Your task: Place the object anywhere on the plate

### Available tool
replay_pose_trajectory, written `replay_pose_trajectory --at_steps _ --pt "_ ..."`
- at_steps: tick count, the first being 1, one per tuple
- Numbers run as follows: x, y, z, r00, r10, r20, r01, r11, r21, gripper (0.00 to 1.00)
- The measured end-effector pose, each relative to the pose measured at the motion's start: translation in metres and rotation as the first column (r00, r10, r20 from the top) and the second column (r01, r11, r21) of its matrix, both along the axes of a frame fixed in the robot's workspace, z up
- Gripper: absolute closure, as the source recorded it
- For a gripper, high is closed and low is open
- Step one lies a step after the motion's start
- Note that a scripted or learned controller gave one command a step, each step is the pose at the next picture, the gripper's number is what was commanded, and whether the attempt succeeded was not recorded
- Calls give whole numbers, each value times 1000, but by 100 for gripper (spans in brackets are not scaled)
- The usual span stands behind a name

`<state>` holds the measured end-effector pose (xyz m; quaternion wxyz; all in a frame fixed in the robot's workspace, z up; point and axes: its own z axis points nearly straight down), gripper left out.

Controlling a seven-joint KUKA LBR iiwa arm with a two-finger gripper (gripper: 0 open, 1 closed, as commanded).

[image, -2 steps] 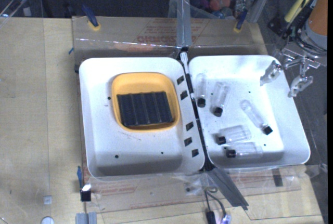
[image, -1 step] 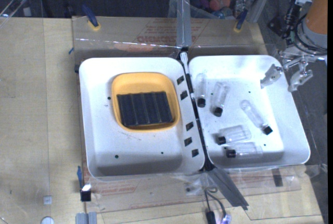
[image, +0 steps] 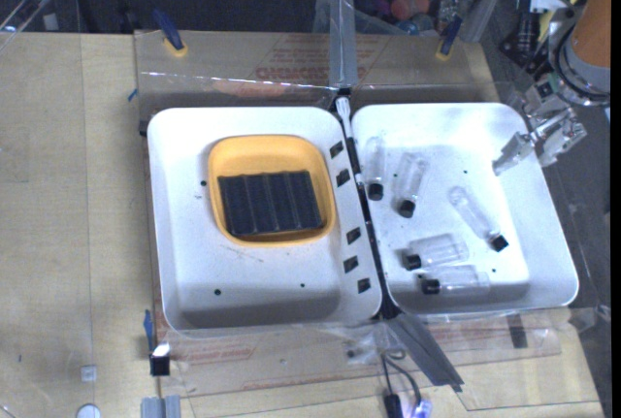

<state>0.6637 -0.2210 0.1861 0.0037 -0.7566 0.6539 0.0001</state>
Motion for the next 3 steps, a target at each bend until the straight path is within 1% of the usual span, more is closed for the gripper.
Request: replay_pose_trajectory --at_steps 1,2,3 --pt "4 9 3 965 261 1 -261 965 -1 0" --pt "4 7 37 869 496 2 -496 869 -3 0" --pt "-1 19 27 666 746 0 -746 666 -4 0"
